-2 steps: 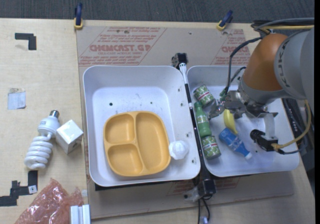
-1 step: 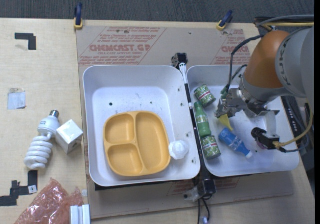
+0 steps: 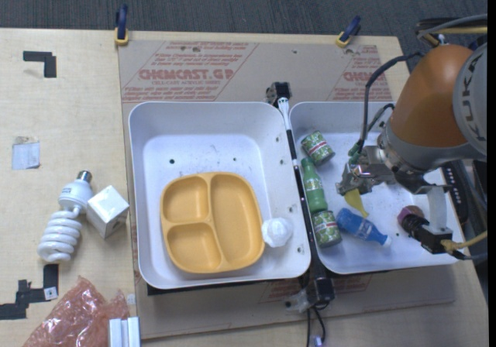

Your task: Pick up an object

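While reaching in from the right, hangs as a grey arm [image 3: 446, 117] with an orange band over the right bin [image 3: 339, 260], beside the left bin [image 3: 143, 144] on the brown board [image 3: 201, 66]. Holds in the left bin a yellow divided plate [image 3: 211, 221] with a small white round thing [image 3: 277, 231] touching its right edge. Places the gripper [image 3: 358, 177] low over the right bin's middle, just above a yellow piece [image 3: 353, 200]; cannot tell whether spread or pressed together, nor whether pinching anything. Finds around it, lying in the right bin, a green bottle [image 3: 313, 185] along the left wall, a blue bottle [image 3: 363, 227], a green can [image 3: 317, 147] near the top and another green can [image 3: 327, 227] below. Leaves well apart on the bench a light bulb [image 3: 62, 221] and a white cube [image 3: 107, 210]
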